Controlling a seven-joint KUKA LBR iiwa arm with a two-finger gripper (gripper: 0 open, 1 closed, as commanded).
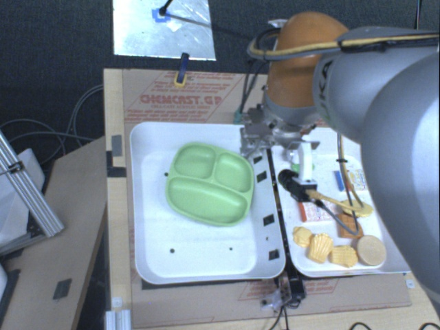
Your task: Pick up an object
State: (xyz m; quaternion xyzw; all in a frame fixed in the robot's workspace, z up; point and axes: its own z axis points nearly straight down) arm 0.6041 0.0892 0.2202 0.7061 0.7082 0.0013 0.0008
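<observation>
From my remote station I saw the gripper hanging over the seam between the two bins, just at the upper right corner of the green divided plate lying in the left bin. The plate lay down and to the left of it, its long axis running left to right. Whether it was spread or closed I could not tell, and nothing showed in it; the small items in the right bin lay on the opposite side.
</observation>
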